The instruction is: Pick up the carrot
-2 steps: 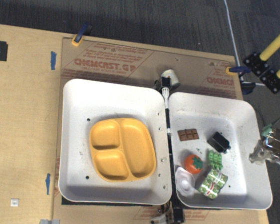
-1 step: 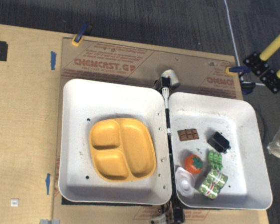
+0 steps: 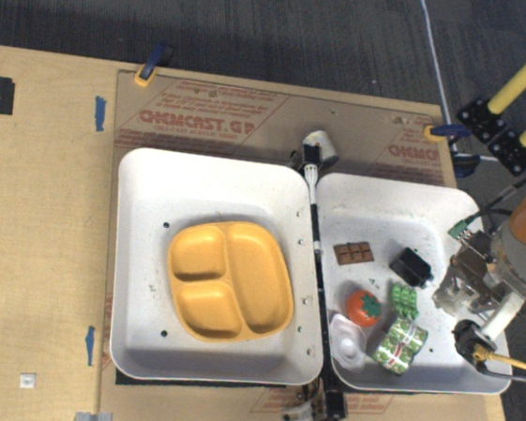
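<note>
My gripper [image 3: 465, 299] hung over the right edge of the right bin [image 3: 378, 194]; I could not tell its state. The carrot [image 3: 363, 307], probably the orange piece with a green top, lay near the bin's middle, just beside the green block [image 3: 404, 300] and a white piece [image 3: 346, 342]. I judged I should move left, descend straight over it and close across its narrow side, avoiding the neighbours.

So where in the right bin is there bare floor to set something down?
Bare floor lies in the right bin behind the chocolate bar and black block. The front is crowded: carrot, green pieces, can.
</note>
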Robot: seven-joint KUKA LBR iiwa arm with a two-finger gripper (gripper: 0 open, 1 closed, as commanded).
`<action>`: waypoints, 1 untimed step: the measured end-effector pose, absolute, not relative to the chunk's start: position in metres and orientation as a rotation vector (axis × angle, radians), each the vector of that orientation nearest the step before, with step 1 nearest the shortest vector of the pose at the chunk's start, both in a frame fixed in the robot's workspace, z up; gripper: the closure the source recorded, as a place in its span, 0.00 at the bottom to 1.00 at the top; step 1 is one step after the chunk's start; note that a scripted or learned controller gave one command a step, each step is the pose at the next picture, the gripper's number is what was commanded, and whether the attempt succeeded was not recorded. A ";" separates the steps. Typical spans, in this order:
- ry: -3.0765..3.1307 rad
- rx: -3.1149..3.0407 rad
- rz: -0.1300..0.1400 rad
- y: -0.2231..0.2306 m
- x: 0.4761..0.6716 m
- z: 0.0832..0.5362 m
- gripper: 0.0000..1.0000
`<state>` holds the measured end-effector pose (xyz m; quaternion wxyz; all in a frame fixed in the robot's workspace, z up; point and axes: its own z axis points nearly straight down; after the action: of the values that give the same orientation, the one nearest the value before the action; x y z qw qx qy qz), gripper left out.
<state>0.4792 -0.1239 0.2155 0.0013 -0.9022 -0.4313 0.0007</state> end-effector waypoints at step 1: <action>-0.898 -3.010 0.000 -0.076 0.480 0.217 1.00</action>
<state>0.4797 -0.0755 0.2171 0.0003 -0.9583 -0.2859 0.0001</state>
